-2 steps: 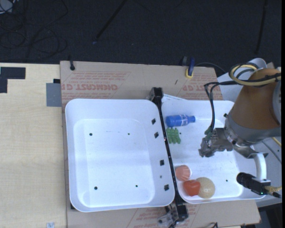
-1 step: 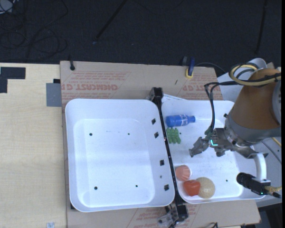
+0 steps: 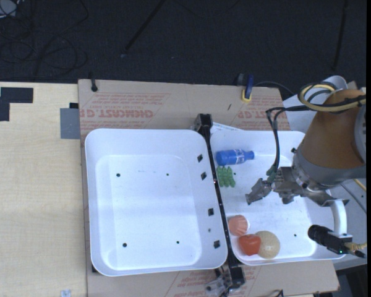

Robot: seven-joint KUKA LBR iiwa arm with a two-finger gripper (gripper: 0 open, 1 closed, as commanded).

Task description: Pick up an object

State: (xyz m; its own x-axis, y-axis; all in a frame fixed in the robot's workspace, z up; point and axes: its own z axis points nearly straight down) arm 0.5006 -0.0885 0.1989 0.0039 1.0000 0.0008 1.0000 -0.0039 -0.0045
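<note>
A dark floor strung with loose cables lies behind a pale wooden bench, where a cardboard sheet (image 3: 173, 104) carries two shallow white bins side by side.

The gripper (image 3: 258, 195) hangs over the middle of the right bin (image 3: 297, 243), pointing toward the divider between the bins. Whether it is apart or together I cannot tell; its tip reads as a dark grey tangle against the white floor, and nothing visibly sits in it. The arm (image 3: 331, 144) comes in from the right, its orange band bulking above the wrist and hiding the bin's far right corner.

Outward from the tip, the nearest candidates lie to its left. A small green toy (image 3: 226, 177) sits just beside the divider, and a blue bottle (image 3: 234, 157) lies on its side just above it, cap toward the arm. Below the gripper, near the front wall, three rounded pieces cluster together: a pink ball (image 3: 237, 224), a red one (image 3: 249, 244) touching it, and a cream ball (image 3: 268, 244) pressed against the red.

The things hug the walls and each other, probably because they rolled or were dropped there, so a grasp at any of them looks cramped. The gripper hovers over bare floor between the two groups, which suggests it is not yet committed to a target.

The left bin (image 3: 148, 147) shows only small dark holes in its floor.
</note>
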